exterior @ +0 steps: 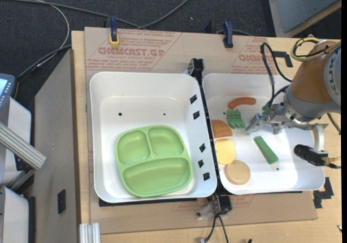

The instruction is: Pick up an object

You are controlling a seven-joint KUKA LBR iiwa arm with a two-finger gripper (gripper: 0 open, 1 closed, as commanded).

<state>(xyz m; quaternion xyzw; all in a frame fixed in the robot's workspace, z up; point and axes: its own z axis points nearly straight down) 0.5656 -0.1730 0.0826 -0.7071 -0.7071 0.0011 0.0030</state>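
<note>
From above, the gripper (259,123) is hanging over the right bin (309,182), just beside the broccoli (235,119) and above the green stick (266,149). How it is set I cannot tell. Pieces are lying close together, so a descent risks nudging the sausage (242,102) or missing.
</note>
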